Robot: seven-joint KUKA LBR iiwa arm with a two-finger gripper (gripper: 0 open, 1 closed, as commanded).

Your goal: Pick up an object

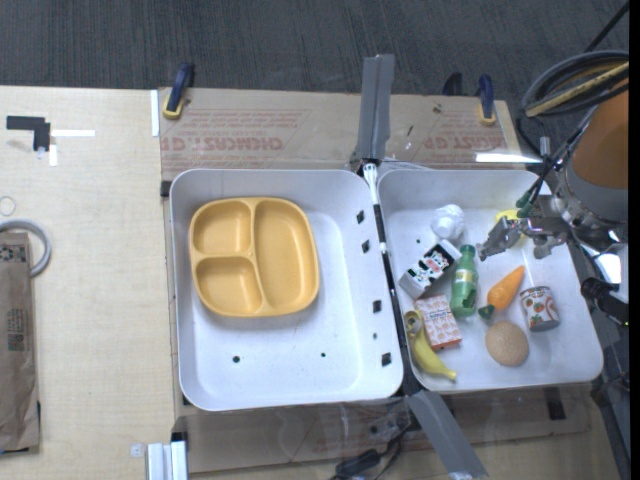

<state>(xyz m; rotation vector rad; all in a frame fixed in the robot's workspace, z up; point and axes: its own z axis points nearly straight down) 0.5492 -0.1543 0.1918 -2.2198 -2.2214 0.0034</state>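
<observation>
**Hovering over the right bin, nothing gripped**

Reaching in from the right, my claw (497, 238) hangs over the right bin (580, 368) with fingers spread, as best I can judge at this slant, and nothing between them. Just below it lies the carrot (505, 288), beside the green bottle (464, 283). Nearby sit a can (539, 309) and banana (428, 353). A yellow divided plate (255, 258) rests in the left bin (290, 378).
</observation>
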